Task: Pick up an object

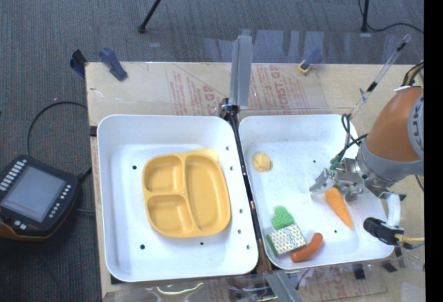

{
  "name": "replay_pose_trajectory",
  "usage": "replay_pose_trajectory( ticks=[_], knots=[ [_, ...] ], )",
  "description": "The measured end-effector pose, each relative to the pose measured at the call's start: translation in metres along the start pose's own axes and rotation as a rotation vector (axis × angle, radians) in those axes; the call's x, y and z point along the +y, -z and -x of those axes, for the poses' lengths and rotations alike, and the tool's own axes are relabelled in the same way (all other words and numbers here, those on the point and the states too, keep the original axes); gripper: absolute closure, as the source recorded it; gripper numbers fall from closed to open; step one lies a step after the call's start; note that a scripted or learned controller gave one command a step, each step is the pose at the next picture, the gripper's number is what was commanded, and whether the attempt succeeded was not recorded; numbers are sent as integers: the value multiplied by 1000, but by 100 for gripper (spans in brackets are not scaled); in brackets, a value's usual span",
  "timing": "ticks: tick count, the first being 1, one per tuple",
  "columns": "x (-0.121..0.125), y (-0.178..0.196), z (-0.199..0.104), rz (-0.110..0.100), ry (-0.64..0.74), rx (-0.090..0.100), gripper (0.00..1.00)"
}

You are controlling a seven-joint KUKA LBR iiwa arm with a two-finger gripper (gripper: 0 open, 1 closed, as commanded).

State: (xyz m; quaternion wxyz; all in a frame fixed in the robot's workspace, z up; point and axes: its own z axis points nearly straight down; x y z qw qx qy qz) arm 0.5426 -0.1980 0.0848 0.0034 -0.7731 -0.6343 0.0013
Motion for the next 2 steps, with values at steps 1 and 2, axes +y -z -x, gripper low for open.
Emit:
replay_pose_trajectory(
  ticks=[1,2],
  knots=[
    [-1,7,1,-5,-6,3,100],
    [-18,113,-42,9,-3,-1,100]
  ],
)
